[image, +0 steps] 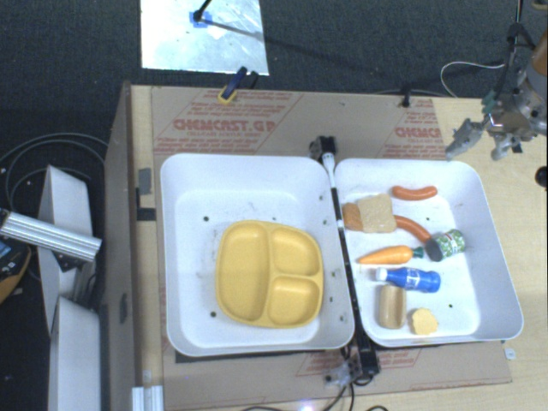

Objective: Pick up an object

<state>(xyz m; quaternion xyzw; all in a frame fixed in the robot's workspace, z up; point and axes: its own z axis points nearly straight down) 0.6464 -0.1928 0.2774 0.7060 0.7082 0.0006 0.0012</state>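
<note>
The task names no particular object, and the candidates all lie in the right bin point(492, 255). Near its centre a carrot point(387, 254) lies crosswise, its green tip pointing to 3 o'clock. At 12 o'clock from it sits a slice of bread point(370, 214), with a sausage point(414, 193) further up and a second sausage point(413, 228) slanting just beside the bread. At 3 o'clock a small can point(447, 244) lies on its side — its label too small to read. At 6 o'clock is a blue-and-white bottle point(410, 278), then a tan roll-shaped item point(390, 306) and a pale yellow chunk point(422, 321) that is hard to identify.

The gripper point(486, 139) hangs off the bin's 1 o'clock corner, above the cardboard point(257, 122), its fingers spread apart and grasping nothing; the arm is cut off by the frame edge.

The left bin point(184, 229) holds a yellow divided plate point(269, 273).
</note>
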